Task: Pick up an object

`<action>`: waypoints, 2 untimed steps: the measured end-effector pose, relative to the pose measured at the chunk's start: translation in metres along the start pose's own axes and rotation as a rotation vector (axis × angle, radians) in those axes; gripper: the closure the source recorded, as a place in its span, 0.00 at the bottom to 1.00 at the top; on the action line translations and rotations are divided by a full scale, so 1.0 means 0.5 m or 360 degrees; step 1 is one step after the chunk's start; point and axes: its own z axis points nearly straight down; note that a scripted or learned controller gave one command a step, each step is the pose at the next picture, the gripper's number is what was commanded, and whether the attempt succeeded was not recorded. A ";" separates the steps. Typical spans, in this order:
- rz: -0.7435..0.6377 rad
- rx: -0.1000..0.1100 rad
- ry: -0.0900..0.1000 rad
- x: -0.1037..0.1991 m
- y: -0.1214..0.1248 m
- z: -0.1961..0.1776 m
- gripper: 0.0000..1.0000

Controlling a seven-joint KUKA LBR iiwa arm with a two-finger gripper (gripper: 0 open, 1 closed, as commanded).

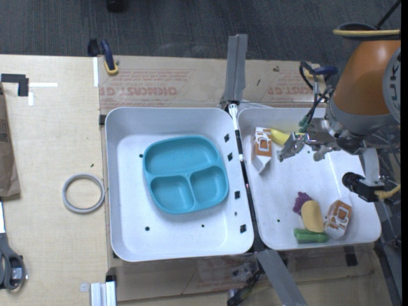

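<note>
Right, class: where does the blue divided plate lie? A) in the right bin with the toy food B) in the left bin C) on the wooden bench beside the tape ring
B: the blue divided plate lies flat inside the left bin, alone there.

Scissors cut by left edge; gripper fingers blurred.

A robotics lab or test workshop, by the look of it. A plywood bench carries two white bins fixed side by side, with clamps, a roll of tape and scissors lying about, above dark carpet.
</note>
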 end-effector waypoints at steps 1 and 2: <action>-0.0505 -0.0007 -0.0004 -0.183 0.097 0.111 0.00; -0.0308 -0.0005 -0.0001 -0.101 0.141 0.215 0.00</action>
